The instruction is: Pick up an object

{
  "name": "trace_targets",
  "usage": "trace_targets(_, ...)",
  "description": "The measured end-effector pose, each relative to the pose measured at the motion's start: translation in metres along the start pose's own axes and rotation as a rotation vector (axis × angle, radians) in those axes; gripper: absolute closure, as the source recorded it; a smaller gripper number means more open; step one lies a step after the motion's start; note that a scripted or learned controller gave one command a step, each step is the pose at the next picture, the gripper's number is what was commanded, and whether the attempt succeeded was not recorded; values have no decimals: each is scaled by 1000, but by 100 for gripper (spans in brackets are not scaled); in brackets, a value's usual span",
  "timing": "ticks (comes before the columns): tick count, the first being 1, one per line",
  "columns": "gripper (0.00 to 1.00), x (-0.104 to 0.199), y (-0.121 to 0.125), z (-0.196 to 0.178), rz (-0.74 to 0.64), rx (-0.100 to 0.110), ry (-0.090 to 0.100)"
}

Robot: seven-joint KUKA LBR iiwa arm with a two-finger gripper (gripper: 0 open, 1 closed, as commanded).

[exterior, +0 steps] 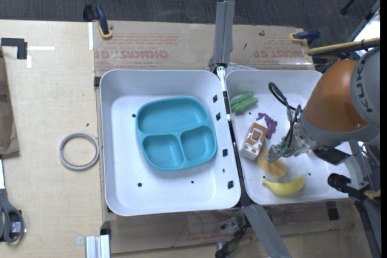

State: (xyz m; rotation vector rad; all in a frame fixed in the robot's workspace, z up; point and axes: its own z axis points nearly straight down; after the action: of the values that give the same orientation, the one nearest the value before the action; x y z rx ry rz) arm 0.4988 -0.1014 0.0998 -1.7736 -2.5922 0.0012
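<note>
Crowding the claw, state unclear: carton, banana, purple toy, green pods.

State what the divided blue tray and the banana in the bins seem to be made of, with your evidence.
Blue tray: apparently moulded plastic, an even colour with a soft sheen and rounded compartment edges. Banana: probably a plastic toy, uniformly yellow and smooth, though real fruit cannot be excluded.

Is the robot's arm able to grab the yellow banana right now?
Probably yes. The banana lies uncovered on the floor of the right bin, just below the gripper, with nothing on top of it. An orange piece sits close beside it and might get bumped.
</note>
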Motion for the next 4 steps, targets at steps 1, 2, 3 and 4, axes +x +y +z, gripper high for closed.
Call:
trace_targets(1,0,0,0,0,0,0,0)
trace_targets(2,0,-53,51,8,130,0,-2)
trace_targets(3,0,-57,150,7,42,-2,-3)
trace_targets(4,0,-34,68,8,-107,0,-1)
